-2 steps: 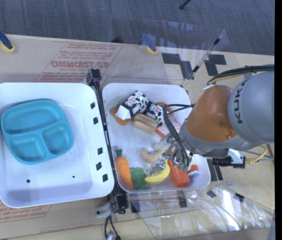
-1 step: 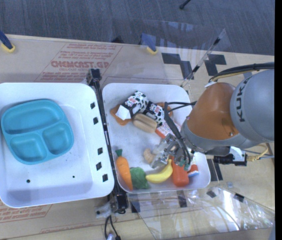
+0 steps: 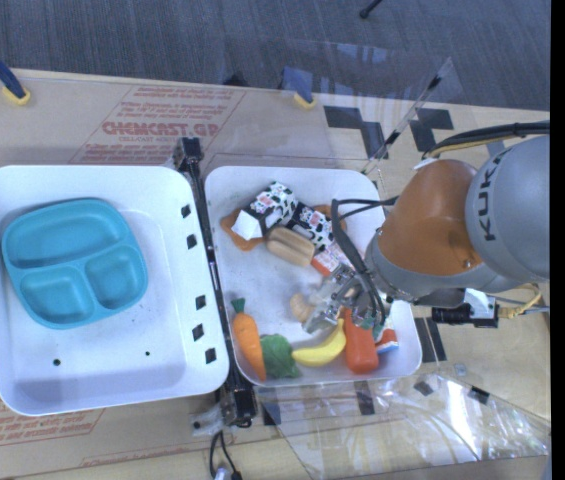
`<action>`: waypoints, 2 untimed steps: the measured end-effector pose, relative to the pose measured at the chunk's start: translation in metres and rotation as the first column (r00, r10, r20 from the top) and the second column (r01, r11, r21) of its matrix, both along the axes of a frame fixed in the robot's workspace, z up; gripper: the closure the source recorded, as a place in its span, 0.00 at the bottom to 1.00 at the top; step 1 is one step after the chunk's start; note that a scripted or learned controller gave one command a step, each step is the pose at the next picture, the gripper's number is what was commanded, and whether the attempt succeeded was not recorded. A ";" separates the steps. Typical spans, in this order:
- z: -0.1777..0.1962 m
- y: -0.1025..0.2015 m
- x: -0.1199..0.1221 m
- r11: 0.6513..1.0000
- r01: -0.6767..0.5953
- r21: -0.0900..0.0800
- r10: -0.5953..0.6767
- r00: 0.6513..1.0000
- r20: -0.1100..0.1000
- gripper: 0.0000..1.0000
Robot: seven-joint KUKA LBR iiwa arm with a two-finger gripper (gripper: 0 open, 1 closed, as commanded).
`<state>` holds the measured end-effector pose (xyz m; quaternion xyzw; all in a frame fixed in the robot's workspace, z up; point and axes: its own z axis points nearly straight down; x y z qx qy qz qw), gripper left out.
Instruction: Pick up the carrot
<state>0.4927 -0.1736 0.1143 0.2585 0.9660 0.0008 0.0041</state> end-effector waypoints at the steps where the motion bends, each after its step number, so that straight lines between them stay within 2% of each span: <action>1: 0.061 0.035 -0.014 1.000 -0.001 0.000 0.001 1.000 -0.004 1.00; 2: 0.070 0.035 -0.013 1.000 -0.007 -0.001 0.007 1.000 -0.004 1.00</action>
